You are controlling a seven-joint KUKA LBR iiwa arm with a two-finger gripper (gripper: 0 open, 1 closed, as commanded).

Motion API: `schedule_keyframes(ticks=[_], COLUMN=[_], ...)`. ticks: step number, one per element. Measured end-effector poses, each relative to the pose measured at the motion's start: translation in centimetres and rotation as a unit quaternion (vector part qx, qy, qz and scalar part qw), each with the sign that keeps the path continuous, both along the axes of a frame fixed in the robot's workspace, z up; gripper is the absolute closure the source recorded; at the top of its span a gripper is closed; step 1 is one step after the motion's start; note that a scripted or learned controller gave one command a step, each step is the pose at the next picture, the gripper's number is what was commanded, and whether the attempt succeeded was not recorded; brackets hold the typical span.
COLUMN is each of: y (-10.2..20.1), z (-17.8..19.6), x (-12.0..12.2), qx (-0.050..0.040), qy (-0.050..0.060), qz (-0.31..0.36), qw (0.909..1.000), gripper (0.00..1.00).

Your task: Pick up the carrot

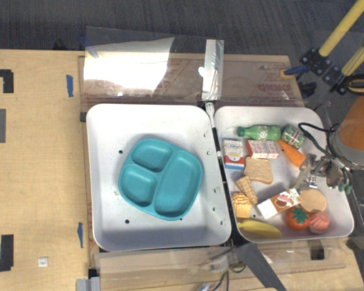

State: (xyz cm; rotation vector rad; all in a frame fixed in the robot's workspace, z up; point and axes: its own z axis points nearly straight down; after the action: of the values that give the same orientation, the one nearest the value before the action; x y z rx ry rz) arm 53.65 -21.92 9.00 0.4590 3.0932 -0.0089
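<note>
The carrot (293, 154) is a small orange piece lying at a slant in the right bin (346, 232), near its far right part, just below a green can (294, 136). My gripper (310, 173) hangs low over the right bin, just right of and a little nearer than the carrot's tip, close to it. The grey arm with its orange band (358, 129) comes in from the right edge.
The right bin also holds a green bottle (259, 131), a milk carton (233, 153), a bread slice (259, 171), a banana (259, 228), a tomato (297, 218) and a bun (313, 200), packed close. A teal divided plate (161, 177) lies in the left bin (103, 132).
</note>
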Motion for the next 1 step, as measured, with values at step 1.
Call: schedule_keyframes(ticks=[1], y=[0.40], z=[-0.13], x=[0.03], qx=[0.0020], qy=[0.001], qz=[0.003], qw=[1.0000], gripper=[0.00])
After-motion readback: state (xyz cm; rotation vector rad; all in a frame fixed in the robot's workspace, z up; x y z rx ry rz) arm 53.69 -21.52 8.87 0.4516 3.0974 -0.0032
